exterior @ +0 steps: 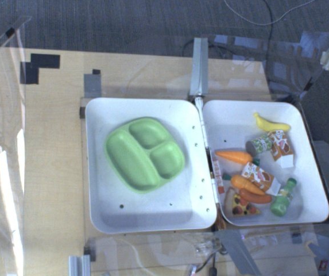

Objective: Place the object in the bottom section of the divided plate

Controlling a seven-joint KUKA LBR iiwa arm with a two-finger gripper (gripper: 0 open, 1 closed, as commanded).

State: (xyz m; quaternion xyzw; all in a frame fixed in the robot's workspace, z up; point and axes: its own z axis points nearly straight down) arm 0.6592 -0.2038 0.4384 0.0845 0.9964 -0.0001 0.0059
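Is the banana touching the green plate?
Apart. The camera view shows the banana in the right bin and the plate in the left bin.

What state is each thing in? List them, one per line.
divided plate: in the left bin, all sections bare.
banana: lying at the right bin's far side.
carrot: lying on its side.
green bottle: lying down near the bin's front right corner.
pizza slice: flat at the near edge.

We find the divided plate [146, 153] in the left bin [98, 171], with banana [271, 123], carrots [233, 156] and bottle [283, 198] in the right bin [308, 154].
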